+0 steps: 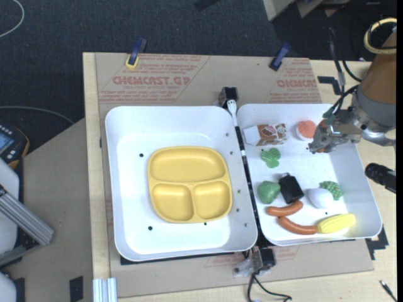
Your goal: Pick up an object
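1. My hand (322, 140) hangs over the far right part of the right bin (371, 197), reaching in from the right; I cannot tell whether it is open or closed, and nothing shows in its grip.
2. Just to its left lies a red-orange disc (306, 129), close to the hand; whether they touch I cannot tell.
3. Farther left, near the bin's far left corner, lies a brown-and-white packet (271, 133); just nearer than it sits a small green piece (271, 156).
4. Toward the middle of the bin a black block (290, 187) lies beside a larger green lump (268, 191); the two look to be touching.
5. At the near side two sausages (288, 216) lie one behind the other; right of them is a yellow corn cob (335, 223), its left end at the nearer sausage's tip.
6. Behind the cob rests a white egg shape (318, 197) with a bit of broccoli (330, 188) against its right side.
7. The left bin (123, 168) holds a yellow tray (188, 183) with three compartments, lying flat in the middle.
8. Both bins sit side by side on the surface (94, 137), which is covered in brown printed board.
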Robot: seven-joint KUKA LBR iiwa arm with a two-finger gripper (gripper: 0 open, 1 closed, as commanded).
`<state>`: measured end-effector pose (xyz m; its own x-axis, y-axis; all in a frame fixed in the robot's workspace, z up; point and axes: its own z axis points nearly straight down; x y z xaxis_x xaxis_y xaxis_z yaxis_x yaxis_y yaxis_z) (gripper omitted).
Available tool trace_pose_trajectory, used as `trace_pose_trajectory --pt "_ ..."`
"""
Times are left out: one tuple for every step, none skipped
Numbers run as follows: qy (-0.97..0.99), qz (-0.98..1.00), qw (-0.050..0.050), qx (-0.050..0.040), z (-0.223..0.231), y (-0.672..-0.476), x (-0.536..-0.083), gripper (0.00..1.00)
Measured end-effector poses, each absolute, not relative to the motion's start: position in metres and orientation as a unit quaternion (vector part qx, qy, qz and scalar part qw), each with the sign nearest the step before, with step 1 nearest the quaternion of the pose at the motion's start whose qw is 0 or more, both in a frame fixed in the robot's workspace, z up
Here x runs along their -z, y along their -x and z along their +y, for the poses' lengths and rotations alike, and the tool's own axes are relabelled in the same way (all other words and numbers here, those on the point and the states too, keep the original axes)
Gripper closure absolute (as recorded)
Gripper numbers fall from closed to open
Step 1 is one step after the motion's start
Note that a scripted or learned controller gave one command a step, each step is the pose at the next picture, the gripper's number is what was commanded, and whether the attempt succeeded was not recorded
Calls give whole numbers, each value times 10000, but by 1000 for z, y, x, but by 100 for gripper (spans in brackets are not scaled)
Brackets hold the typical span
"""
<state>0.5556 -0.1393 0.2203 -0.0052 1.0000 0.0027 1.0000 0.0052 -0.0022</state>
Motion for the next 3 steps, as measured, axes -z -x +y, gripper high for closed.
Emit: trace_pose_trajectory --pt "7050 -7092 -4 13 -94 -562 -229 100" --pt "7052 -7090 17 -2 -33 -564 -221 100" --pt "7065 -7078 -9 2 -36 -576 -215 100"
